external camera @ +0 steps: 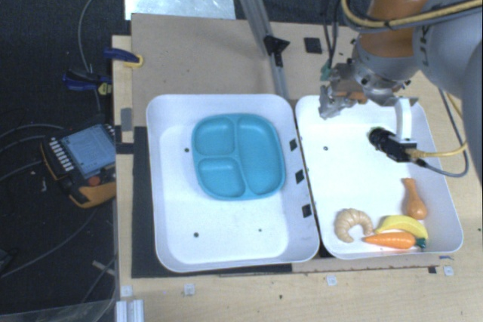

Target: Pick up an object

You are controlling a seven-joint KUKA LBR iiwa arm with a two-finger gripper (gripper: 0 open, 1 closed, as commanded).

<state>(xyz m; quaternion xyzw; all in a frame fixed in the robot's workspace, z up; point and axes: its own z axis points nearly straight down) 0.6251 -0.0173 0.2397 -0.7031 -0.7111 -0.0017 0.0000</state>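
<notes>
My gripper (330,106) hangs over the far left corner of the right bin (339,177), high above its floor. Several toy foods lie along that bin's near right side. There is a beige croissant (353,223), a yellow banana (404,225), an orange carrot (389,240) and a brown gourd-shaped piece (413,198). All of them lie well away from the gripper, toward the near edge. I see nothing held under the gripper.
In the left bin (173,207) lies a blue divided plate (238,155). A black fitting with a yellow cable (386,142) hangs from the arm over the right bin. A metal pole (256,11) slants across the back. Clamps and a device sit off the bench at left.
</notes>
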